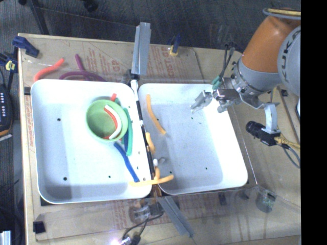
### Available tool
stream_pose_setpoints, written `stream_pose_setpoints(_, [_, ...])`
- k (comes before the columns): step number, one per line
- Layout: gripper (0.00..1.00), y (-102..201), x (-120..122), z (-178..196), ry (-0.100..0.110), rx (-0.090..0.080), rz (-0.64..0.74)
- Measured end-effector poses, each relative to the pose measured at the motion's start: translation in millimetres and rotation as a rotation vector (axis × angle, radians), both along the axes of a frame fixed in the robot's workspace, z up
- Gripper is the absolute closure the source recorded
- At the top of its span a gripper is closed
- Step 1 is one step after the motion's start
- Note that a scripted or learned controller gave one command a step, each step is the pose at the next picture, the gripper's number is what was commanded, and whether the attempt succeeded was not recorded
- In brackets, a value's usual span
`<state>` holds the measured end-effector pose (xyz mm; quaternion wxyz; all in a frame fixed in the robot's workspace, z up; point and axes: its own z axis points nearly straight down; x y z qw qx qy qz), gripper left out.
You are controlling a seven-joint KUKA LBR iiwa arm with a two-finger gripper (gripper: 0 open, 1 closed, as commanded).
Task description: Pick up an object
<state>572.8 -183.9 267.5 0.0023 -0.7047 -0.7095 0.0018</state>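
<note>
Fingers state unclear, nothing visibly held; hovering over right bin. Approach step; next descend onto orange strip.

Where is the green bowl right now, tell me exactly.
The green bowl sits in the left bin, in its upper right part near the divider between the two bins, with a blue stick lying just below it.

An orange tube and a purple tube lie on the bench at upper left, beside a blue clamp.
</note>
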Motion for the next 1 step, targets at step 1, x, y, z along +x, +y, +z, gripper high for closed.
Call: stream_pose_setpoints(1, [0.00,55.4,22.3,-99.0,0.000,0.002,0.302])
